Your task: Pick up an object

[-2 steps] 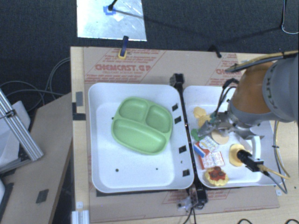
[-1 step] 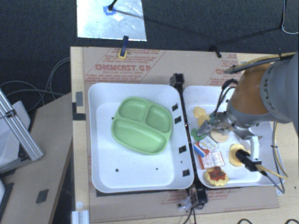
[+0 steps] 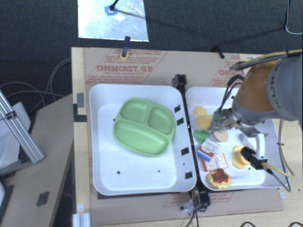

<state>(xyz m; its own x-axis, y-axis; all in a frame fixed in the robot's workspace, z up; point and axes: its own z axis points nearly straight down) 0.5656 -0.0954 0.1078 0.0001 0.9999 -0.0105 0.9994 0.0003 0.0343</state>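
Note:
The right bin point(image 3: 270, 126) holds several toy foods. Two round yellow biscuits point(image 3: 202, 117) lie at its left side, with a green piece point(image 3: 200, 136) below them. A tan oval piece point(image 3: 221, 136) lies just under my gripper point(image 3: 218, 125), which is lowered into the bin next to the biscuits. Red and white packets point(image 3: 211, 156) lie nearer the front, beside a yellow piece point(image 3: 238, 157). A round red and yellow piece point(image 3: 219, 178) sits at the front edge. My grey arm with its orange band point(image 3: 258, 86) covers the bin's back right part.
The left bin point(image 3: 104, 174) holds a green divided plate point(image 3: 144, 126). A black divider with clips point(image 3: 185, 126) runs between the two bins. Both bins rest on a cardboard sheet point(image 3: 142, 67).

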